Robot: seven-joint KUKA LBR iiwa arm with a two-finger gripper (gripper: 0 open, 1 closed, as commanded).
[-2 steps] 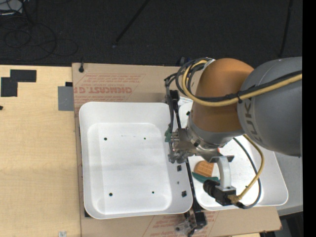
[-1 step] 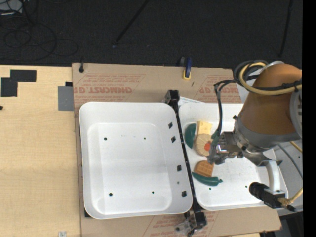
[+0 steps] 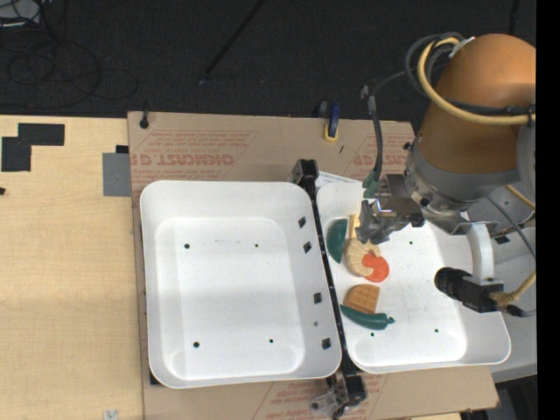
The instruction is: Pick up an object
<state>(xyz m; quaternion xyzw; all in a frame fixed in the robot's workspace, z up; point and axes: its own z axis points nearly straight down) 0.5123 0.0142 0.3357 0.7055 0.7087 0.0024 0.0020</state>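
Observation:
In the right bin (image 3: 455, 348) lie several small objects close to its left wall. A dark green curved piece (image 3: 336, 240) sits at the left. Beside it are a cream piece (image 3: 357, 256) and a red-orange curved piece (image 3: 377, 268). Lower down rest a tan waffle-like piece (image 3: 362, 298) and a teal pepper-like piece (image 3: 367, 318). My gripper (image 3: 372, 226) hangs low over the upper part of this cluster, just above the cream piece. Its fingertips blend into the objects below.
The left bin (image 3: 157, 234) stands beside the right one, split from it by a black divider (image 3: 317, 269). A black cylindrical part (image 3: 465, 289) of the arm hangs over the right bin's right side. Cardboard lies under both bins.

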